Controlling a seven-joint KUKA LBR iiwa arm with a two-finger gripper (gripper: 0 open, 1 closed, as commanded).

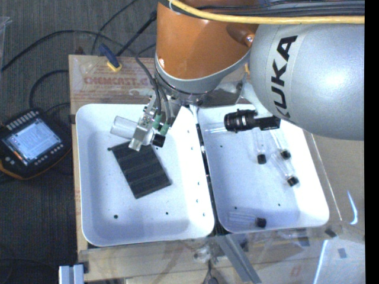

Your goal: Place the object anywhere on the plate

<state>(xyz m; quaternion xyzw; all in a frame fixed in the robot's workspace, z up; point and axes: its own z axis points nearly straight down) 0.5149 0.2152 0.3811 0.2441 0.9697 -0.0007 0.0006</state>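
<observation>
Fixed camera above bench [89, 78], looking down at a slant, both bins [106, 215] framed, arm [314, 64] near lens

Bright, even overhead light nearly washes out the white bins [100, 218]; shadows are faint. The dark plate [142, 170] looks sharp, the close arm [320, 70] soft and glossy.

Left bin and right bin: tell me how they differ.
The left bin holds a black ribbed plate and one clear tube beside the hand; the right bin holds several small capped tubes scattered about. The hand hangs over the left bin, not over the right bin. Both bins are white and shallow.
</observation>
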